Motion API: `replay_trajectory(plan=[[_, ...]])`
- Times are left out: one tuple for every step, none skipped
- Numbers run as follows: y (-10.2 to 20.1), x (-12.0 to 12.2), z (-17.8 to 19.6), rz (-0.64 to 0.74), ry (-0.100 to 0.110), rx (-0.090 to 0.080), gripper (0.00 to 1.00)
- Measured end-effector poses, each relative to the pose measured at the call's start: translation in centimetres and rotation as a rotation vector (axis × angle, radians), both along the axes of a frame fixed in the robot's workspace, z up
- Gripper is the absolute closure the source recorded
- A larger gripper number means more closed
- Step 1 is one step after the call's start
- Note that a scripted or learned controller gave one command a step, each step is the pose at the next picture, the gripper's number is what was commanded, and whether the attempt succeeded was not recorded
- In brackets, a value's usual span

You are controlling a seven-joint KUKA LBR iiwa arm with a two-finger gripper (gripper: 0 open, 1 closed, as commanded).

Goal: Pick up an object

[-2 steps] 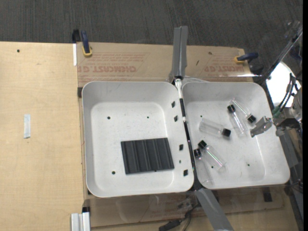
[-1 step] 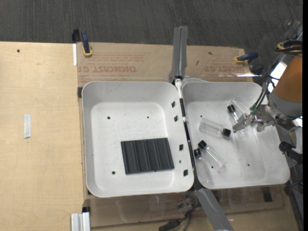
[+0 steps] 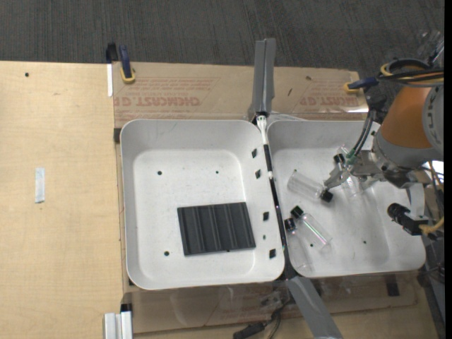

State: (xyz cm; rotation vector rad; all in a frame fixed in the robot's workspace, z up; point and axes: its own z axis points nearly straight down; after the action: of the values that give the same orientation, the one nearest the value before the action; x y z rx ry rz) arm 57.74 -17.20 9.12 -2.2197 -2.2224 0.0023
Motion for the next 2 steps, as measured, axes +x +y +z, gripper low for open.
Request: replay_trajectory(plan=[[0.0,0.0,0.9,0.001,0.001,0.000,1.00],[5.8,0.8,10.2,0.078,0.001,0.000,1.00]])
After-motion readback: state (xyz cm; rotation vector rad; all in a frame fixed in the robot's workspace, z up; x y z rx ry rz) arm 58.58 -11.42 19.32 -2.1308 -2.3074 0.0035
